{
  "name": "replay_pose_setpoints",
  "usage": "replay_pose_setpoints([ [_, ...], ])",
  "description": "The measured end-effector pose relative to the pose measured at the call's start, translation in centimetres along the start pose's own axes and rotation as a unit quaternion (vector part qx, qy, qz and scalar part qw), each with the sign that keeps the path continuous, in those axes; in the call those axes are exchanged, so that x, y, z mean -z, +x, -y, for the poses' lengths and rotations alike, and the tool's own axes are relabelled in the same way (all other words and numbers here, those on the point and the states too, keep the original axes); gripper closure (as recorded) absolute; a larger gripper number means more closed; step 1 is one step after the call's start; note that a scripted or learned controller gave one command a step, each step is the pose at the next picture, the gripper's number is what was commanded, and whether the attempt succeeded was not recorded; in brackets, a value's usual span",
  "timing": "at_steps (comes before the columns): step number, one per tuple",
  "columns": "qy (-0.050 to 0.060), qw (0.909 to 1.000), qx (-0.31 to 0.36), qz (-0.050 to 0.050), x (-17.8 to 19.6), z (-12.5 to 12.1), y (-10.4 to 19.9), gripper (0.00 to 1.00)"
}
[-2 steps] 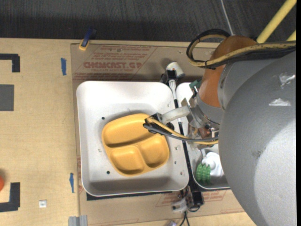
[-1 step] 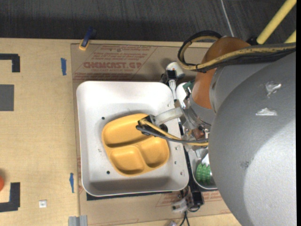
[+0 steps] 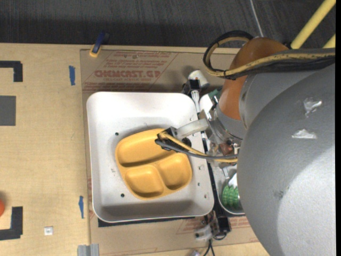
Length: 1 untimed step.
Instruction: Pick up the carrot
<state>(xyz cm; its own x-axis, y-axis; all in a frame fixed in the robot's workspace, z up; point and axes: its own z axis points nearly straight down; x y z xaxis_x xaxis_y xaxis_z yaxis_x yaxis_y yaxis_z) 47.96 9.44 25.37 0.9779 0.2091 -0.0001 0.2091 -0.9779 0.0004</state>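
The big grey arm with its orange band [image 3: 250,73] covers most of the right bin. My gripper [image 3: 219,143] sits low at the seam between the two bins, mostly tucked under the wrist. A yellow three-part plate [image 3: 153,164] lies in the left white bin [image 3: 106,143], just left of the gripper. A green bumpy item [image 3: 230,195] peeks out in the right bin beneath the arm.
The bins rest on a cardboard sheet [image 3: 133,68] on the wooden bench. A small red-orange object [image 3: 1,208] sits at the far left edge of the bench. A blue and yellow clip [image 3: 98,45] lies at the cardboard's back corner.
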Motion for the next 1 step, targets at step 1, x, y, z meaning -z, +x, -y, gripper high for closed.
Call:
replay_pose_setpoints([
  [1, 0.0, 1.0, -0.006, 0.0, 0.67, -2.0, 1.8, 1.0],
])
